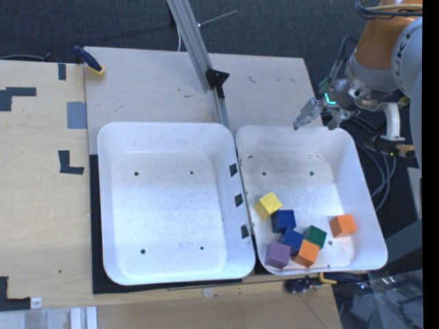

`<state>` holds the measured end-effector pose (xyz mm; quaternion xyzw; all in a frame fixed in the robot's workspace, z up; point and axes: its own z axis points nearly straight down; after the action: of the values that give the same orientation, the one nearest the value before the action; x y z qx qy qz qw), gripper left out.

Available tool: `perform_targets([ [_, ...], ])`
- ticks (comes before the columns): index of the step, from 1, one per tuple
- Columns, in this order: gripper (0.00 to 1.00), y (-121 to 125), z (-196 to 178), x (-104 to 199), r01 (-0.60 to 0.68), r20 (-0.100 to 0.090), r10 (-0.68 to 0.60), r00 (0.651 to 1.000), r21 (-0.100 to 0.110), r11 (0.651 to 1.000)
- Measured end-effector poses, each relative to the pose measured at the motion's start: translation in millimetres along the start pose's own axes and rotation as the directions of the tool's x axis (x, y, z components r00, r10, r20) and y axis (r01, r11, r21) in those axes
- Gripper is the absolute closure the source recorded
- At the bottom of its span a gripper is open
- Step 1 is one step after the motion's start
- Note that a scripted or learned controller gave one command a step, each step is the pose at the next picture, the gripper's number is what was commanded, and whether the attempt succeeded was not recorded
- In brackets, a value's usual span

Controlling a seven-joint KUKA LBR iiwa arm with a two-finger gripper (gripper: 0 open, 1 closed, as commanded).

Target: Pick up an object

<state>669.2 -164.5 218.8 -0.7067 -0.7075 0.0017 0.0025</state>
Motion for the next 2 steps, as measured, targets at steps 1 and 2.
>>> perform_targets([
  [1, 0.0, 0.9, -3.4, -0.2, 0.001, 0.003, -0.001, 1.0, -0.004, 1.0],
  [2, 0.0, -3.6, 41.1, -0.3, 0.0, 0.002, 0.0, 1.0, 0.0, 1.0],
])
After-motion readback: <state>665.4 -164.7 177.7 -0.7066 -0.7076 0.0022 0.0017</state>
